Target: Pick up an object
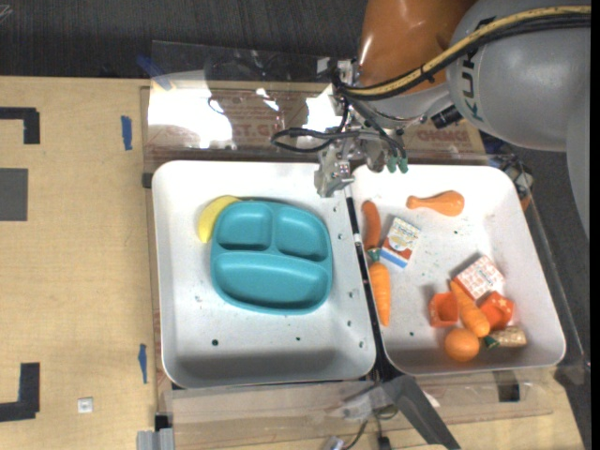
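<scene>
Picking is not done yet, as far as I can judge. Gripper [335,178] hangs over the far end of the wall between both bins; whether it is wide or narrow I cannot tell. Carrot [380,291] and sausage [372,223] lie just below it in the right bin [534,251], untouched.
</scene>
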{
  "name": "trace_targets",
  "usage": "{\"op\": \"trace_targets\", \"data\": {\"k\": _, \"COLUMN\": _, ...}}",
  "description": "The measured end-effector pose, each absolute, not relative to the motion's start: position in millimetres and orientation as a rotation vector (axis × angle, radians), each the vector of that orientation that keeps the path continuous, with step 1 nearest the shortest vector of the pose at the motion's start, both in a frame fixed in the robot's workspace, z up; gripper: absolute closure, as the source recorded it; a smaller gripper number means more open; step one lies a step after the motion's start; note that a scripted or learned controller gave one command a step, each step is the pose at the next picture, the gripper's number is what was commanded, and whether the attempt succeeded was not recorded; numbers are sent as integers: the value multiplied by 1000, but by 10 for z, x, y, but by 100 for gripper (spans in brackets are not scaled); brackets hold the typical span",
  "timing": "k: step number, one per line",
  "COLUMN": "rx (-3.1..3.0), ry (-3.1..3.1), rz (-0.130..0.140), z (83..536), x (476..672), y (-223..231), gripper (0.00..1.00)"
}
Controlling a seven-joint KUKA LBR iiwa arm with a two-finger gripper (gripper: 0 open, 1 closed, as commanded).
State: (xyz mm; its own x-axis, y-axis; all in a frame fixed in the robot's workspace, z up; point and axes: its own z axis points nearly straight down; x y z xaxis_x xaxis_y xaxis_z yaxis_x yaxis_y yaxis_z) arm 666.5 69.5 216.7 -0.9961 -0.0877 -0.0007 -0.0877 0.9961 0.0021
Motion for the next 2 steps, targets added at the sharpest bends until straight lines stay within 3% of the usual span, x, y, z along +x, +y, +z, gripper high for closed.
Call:
{"op": "trace_targets", "data": {"k": 1, "rx": -495, "ry": 3087, "rz": -3, "z": 2909, "x": 6600, "y": 30, "gripper": 100}}
{"op": "trace_targets", "data": {"k": 2, "rx": -743, "ry": 3048, "rz": -2, "z": 2559, "x": 6184, "y": -756, "gripper": 100}}
